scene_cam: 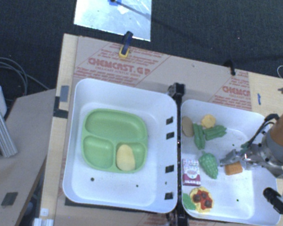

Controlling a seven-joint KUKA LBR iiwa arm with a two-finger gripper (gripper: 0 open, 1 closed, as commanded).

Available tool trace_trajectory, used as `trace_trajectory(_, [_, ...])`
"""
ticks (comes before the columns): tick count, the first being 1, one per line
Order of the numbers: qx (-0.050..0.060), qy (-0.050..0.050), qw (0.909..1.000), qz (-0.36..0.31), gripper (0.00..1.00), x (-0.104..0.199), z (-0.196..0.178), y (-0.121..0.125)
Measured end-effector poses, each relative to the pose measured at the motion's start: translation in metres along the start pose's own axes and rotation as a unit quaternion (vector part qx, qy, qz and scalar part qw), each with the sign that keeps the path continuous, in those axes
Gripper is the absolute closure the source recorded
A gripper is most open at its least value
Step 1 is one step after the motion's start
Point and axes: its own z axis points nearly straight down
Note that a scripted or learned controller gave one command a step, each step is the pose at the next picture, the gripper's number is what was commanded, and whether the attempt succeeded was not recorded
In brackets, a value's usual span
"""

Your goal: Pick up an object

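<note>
My gripper point(234, 161) hangs over the right bin point(238, 206), in its right half, with the arm coming in from the right edge. Just under and in front of it lies a small orange block point(234, 169), partly covered by the gripper's metal tip. Left of it sits a bumpy green piece point(208, 164). Further back lie two green vegetable pieces point(199, 136) point(215, 131), a yellow piece point(208, 120) and a tan piece point(187, 126). A red-and-white carton point(190, 171) and a pizza-like slice point(200, 199) lie near the front left.
The left bin point(82, 180) holds a green compartment tray point(114, 138) with a pale yellow lump point(126, 157) in its front right compartment. A black divider with clips point(174, 147) runs between the bins. A black part of the arm point(276, 199) overhangs the right bin's front right corner.
</note>
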Motion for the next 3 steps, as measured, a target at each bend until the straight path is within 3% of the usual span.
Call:
trace_trajectory(1, [-0.003,-0.001,1.0,-0.001,1.0,0.0,-0.011,0.003])
trace_trajectory(2, [-0.004,-0.002,1.0,0.001,1.0,0.059,-0.004,-0.001])
trace_trajectory(3, [-0.007,0.001,1.0,-0.006,1.0,0.129,-0.107,-0.005])
